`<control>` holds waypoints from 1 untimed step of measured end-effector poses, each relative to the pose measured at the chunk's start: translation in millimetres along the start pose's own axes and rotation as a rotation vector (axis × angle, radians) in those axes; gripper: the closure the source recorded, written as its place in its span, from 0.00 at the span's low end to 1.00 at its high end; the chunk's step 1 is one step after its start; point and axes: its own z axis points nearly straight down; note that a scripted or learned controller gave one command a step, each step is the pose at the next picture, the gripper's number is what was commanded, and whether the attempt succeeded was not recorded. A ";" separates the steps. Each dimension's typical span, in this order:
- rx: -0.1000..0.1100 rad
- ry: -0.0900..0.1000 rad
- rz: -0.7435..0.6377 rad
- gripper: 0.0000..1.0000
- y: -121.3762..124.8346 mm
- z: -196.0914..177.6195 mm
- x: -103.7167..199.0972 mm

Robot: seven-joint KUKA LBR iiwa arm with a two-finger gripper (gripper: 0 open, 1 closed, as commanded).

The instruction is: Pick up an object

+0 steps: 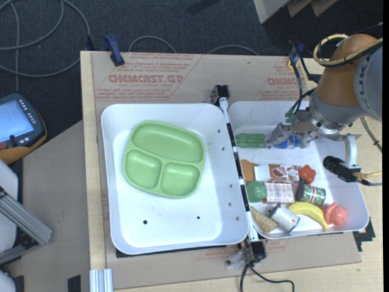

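camera view | gripper [284, 135] low in right bin [261, 111] | beside green bottle [250, 140]

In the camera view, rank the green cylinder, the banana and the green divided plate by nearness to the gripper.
1. Green cylinder: right bin, just left of the gripper.
2. Banana: right bin's near end.
3. Green divided plate: left bin.

Bench [152, 78]: the board under my arm, printed with red lettering.
Left bin [115, 163]: lay flat on my bench, white and shallow.
Right bin [355, 208]: lay just beside it, the two rims touching.
Blue clamp [113, 48]: gripped the bench's far edge.
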 end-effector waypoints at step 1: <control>-0.021 -0.010 0.001 0.00 33.2 -56.1 -58.9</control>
